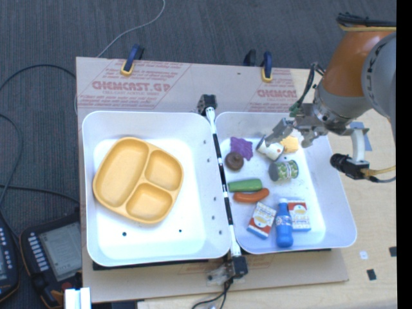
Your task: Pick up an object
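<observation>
Two white bins side by side on a bench. In the left bin, a yellow tray with three parts. In the right bin, small toy foods: purple grapes, a green cucumber, a blue bottle. Above them, the gripper, fingers apart, close over a white cup.

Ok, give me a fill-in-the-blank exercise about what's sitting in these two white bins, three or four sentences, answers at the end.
1. The yellow three-compartment plastic tray lies in the ____ white bin.
2. The green cucumber-shaped toy lies directly above the ____ sausage-shaped toy.
3. The blue plastic bottle lies between two small red-and-white ____.
4. The tool hovers over the ____ white bin.

Missing words: left; orange-red; cartons; right
</observation>
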### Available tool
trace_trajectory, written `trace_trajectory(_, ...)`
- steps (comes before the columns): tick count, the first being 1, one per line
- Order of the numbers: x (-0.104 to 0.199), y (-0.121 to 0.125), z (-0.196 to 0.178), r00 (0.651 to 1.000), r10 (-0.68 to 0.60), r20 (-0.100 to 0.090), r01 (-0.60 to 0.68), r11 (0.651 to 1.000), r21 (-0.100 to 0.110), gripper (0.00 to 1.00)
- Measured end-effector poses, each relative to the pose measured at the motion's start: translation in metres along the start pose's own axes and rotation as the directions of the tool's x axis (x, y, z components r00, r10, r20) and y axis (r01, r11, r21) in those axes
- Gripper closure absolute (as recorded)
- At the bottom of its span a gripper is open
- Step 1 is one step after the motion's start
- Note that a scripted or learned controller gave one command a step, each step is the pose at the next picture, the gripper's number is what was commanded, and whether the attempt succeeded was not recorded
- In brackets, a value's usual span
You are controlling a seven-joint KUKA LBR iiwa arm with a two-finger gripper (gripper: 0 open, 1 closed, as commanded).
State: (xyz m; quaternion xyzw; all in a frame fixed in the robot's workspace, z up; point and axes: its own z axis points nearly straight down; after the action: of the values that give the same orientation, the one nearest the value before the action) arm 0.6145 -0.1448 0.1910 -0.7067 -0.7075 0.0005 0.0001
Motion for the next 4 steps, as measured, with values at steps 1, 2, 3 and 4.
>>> trace_trajectory(1, 0.009, 0.006, 0.103, 1.0, 0.0, 0.002, 0.0, 1.0, -0.007, 0.0)
trace_trajectory(2, 0.048, -0.034, 0.103, 1.0, 0.001, 0.003, -0.001, 1.0, -0.009, 0.0)
trace_trajectory(3, 0.039, -0.125, 0.102, 1.0, 0.002, 0.002, -0.002, 1.0, -0.01, 0.0)
trace_trajectory(4, 0.039, -0.124, 0.092, 1.0, 0.002, 0.002, -0.002, 1.0, -0.013, 1.0)
